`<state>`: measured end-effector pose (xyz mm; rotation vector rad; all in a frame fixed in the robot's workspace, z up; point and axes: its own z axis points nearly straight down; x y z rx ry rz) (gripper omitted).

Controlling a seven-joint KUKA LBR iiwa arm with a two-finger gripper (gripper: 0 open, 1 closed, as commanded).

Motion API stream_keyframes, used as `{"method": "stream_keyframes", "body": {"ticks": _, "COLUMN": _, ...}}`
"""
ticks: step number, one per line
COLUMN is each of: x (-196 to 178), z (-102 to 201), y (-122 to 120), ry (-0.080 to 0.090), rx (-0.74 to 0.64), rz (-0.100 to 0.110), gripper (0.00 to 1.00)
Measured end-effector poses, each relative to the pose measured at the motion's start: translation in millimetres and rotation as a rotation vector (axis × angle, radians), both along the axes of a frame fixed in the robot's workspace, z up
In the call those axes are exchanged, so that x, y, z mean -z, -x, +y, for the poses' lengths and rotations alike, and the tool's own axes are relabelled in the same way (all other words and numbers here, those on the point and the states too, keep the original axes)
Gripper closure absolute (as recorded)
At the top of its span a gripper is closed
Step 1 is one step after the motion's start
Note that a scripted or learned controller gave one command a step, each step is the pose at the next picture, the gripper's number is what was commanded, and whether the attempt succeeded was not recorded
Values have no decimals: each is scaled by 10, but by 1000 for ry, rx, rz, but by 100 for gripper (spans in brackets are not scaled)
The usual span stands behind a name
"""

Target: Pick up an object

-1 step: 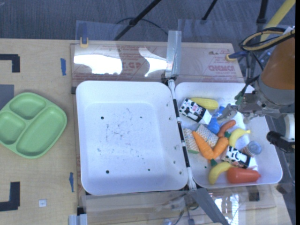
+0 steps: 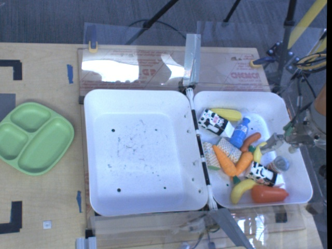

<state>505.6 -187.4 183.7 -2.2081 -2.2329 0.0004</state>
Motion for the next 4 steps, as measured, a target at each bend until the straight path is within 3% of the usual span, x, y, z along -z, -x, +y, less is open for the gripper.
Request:
{"method": "stream_keyframes", "body": {"ticks": 1, "x": 376, "z": 15, "y": -110, "ry": 0, "rx": -83, "rz": 0, "gripper": 0}}
{"method": "stream_keyframes", "body": {"ticks": 2, "x": 805, "z": 17, "y": -289, "ry": 13, "rx": -200, "rz": -29, "gripper": 0}}
{"method": "stream_keyframes", "body": {"ticks": 3, "x": 596, "z": -258, "y": 79, "ry": 1, "rx": -52, "rz": -3, "gripper": 0}}
{"method": "stream_keyframes", "body": {"ticks": 4, "x": 595, "z": -301, "y": 82, "ry": -5, "rx": -39, "rz": -4, "gripper": 0}}
